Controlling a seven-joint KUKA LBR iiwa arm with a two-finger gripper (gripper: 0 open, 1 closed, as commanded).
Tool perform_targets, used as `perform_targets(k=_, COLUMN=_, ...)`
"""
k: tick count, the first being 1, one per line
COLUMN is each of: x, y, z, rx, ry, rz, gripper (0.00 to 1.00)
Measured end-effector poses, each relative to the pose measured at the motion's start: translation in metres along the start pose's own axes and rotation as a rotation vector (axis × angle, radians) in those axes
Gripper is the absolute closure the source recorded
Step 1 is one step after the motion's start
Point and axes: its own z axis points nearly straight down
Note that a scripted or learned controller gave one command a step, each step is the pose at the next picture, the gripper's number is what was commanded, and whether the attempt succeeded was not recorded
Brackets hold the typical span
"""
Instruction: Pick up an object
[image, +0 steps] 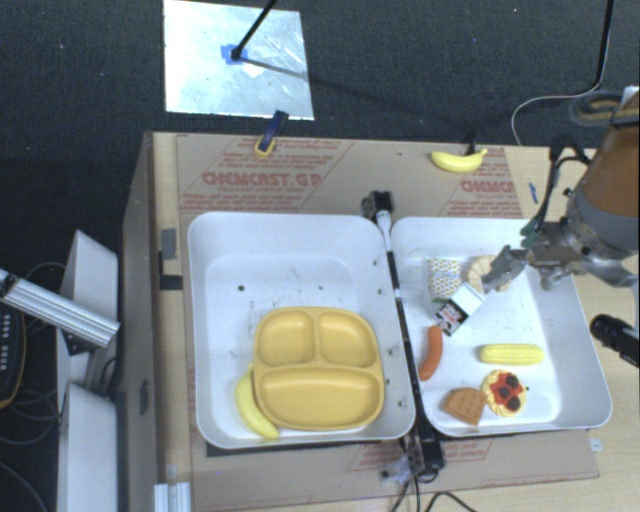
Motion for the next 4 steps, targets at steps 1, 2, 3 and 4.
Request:
perform_targets(k=1, x=0.009, y=0.012, z=0.095, rx=0.003, ry=0.001, rz=0.002, gripper=0.0)
perform_targets(k=2, x=-0.002, y=0.026, z=0.194, rx=0.0, ry=0.0, rz=0.002, gripper=0.0)
perform_targets(k=3, x=-0.002, y=0.027, z=0.183, rx=-0.001, ry=0.001, rz=0.001, gripper=1.0)
perform_targets(k=4, x=0.04, y=0.007, z=0.049, rx=-0.003, ry=0.001, rz=0.0, gripper=1.0)
